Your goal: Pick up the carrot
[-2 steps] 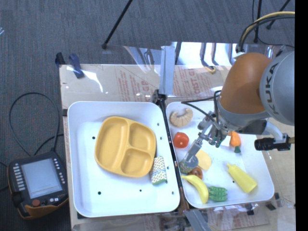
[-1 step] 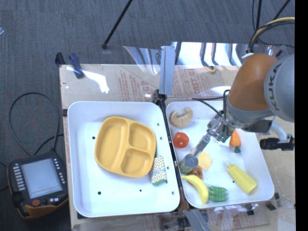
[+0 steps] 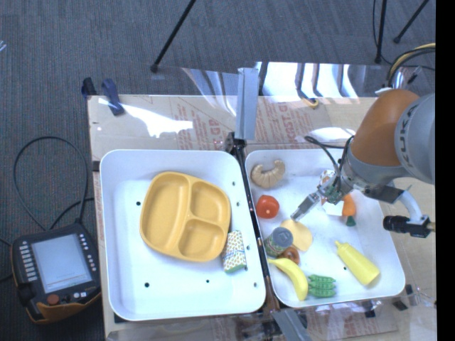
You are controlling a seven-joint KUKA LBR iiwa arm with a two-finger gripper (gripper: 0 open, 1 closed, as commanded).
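Observation:
The carrot is small and orange with a green stem end pointing toward the front. It lies in the right bin near its right side, just under the arm's wrist and beside a small white piece. My gripper reaches down and to the left from the wrist, its tip over the bin floor a little left of the carrot, between the carrot and the tomato. Nothing shows in its grasp.
The right bin also holds a croissant, a can, a yellow wedge, a banana, a green toy and a mustard bottle. In the left bin lie a yellow divided plate and a patterned packet.

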